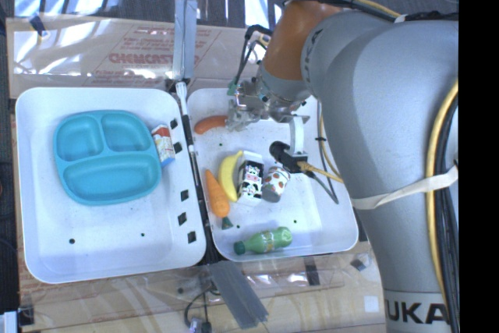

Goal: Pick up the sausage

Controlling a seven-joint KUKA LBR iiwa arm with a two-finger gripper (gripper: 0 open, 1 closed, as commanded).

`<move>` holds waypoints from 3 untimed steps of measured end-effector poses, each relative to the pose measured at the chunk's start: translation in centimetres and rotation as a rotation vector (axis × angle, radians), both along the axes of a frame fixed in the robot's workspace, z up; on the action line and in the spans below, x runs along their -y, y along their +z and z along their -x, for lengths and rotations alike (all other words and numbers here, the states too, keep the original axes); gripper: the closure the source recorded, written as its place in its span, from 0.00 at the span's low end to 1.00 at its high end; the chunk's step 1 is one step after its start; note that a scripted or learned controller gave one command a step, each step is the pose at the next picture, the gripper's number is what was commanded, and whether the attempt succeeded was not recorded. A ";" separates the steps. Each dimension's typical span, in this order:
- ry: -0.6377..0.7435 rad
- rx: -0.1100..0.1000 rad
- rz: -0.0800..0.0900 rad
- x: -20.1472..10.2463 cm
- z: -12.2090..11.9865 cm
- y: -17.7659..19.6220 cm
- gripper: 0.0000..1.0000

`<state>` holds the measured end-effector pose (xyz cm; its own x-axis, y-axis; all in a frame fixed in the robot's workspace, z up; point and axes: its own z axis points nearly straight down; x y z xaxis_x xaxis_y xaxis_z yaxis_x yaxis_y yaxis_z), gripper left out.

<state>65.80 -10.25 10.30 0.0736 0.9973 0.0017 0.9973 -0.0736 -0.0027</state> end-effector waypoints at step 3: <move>-0.316 -0.002 0.002 -0.8 0.2 -1.1 0.00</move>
<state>65.63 -9.45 9.17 0.3797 0.9251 -0.0003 0.9251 -0.3797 -0.0047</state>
